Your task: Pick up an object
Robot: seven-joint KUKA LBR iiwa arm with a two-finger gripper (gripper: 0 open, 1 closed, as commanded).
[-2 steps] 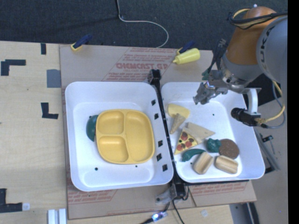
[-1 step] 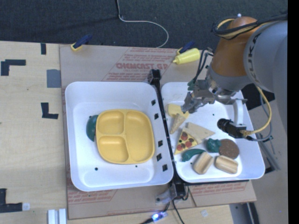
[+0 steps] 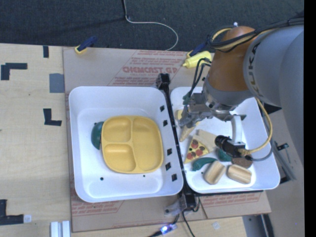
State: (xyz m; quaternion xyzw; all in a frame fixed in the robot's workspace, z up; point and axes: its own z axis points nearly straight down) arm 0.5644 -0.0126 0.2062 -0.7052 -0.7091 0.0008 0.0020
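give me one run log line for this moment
gripper: low over right bin's left edge | grasp: unclear | pizza slice toy just below | yellow tray in left bin

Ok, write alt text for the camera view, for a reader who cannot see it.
A grey and orange robot arm reaches from the right into the right white bin, its gripper low near toy food: a pizza slice and two bread rolls. The left white bin holds a yellow divided plate.
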